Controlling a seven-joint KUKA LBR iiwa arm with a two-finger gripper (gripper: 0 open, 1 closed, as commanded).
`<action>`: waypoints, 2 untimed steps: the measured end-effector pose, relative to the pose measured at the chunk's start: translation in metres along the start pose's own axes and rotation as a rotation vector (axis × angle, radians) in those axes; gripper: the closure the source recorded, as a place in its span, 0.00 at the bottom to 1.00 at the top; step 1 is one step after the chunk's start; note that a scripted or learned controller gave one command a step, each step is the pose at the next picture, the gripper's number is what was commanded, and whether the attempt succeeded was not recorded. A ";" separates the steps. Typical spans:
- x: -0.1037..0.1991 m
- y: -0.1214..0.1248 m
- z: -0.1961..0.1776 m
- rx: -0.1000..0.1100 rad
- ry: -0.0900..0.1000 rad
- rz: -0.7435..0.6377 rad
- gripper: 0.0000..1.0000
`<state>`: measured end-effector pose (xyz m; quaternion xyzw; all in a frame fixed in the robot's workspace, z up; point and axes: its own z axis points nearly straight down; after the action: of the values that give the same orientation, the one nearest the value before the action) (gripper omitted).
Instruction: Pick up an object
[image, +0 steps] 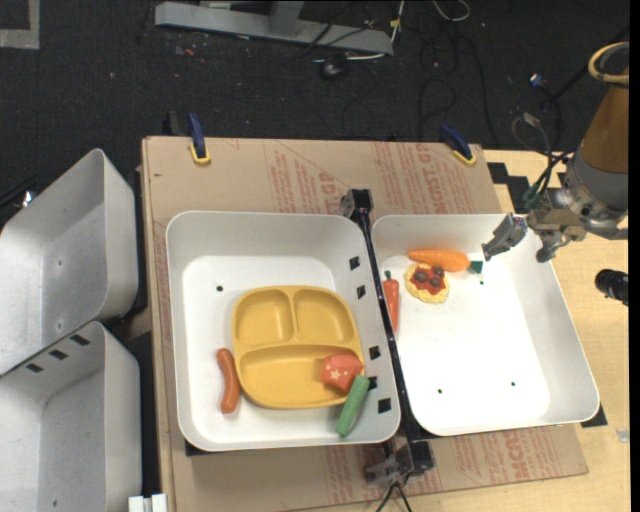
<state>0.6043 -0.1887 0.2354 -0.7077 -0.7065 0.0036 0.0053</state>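
While the arm (605, 150) hangs over the right bin's (520, 340) far right rim, fingers (497, 243) spread and holding nothing, carrot (438, 260) and pizza (430, 284) lie touching just left, so a descent risks clipping both or the rim.

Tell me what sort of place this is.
Most likely a robotics lab test bench. A robot arm reaches over two white bins holding toy food, such as a carrot and a yellow tray, and cables trail across the dark floor behind.
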 end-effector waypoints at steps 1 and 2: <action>0.001 0.003 -0.007 -0.012 -0.003 -0.003 0.00; -0.009 0.004 0.049 -0.008 -0.002 0.000 0.00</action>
<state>0.6080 -0.1979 0.1863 -0.7078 -0.7064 0.0016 0.0019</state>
